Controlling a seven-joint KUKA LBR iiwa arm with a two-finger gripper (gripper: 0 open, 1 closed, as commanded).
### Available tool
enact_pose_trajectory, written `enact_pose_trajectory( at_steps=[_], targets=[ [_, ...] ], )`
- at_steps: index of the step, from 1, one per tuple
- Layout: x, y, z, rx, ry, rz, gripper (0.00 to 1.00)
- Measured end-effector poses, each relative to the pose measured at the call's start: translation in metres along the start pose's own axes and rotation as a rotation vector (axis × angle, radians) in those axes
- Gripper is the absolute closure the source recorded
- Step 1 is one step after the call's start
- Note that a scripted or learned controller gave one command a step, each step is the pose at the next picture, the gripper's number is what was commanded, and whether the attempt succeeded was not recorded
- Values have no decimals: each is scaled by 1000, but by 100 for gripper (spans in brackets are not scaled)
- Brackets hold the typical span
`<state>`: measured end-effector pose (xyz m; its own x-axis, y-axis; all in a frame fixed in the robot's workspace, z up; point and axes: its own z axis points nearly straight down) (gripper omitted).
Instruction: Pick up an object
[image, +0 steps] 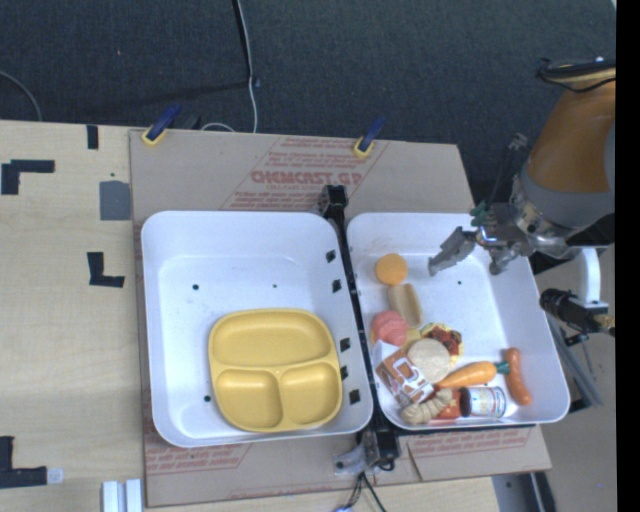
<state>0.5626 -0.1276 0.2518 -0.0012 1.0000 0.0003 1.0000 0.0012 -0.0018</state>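
Observation:
My gripper (467, 264) hangs over the back part of the right bin (530, 300), its two fingers (445, 256) spread apart with nothing between them: open. An orange ball (391, 268) lies to its left on the bin floor, and a beige cylinder (403, 300) lies just in front of that. Toward the bin's front sits a pile: a pink piece (388, 327), a round bread slice (429, 355), a carrot (466, 375), a small sausage (516, 376), a little bottle (486, 402) and a printed packet (394, 372).
The left bin (190, 250) holds a yellow divided tray (275, 368) at its front. A black clip (334, 200) sits where the two bins meet at the back. Cardboard (300, 170) lies under both bins.

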Motion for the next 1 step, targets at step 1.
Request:
enact_pose_trajectory(
  at_steps=[1],
  targets=[
    [27,20,80,4,1,-2,0]
  ],
)
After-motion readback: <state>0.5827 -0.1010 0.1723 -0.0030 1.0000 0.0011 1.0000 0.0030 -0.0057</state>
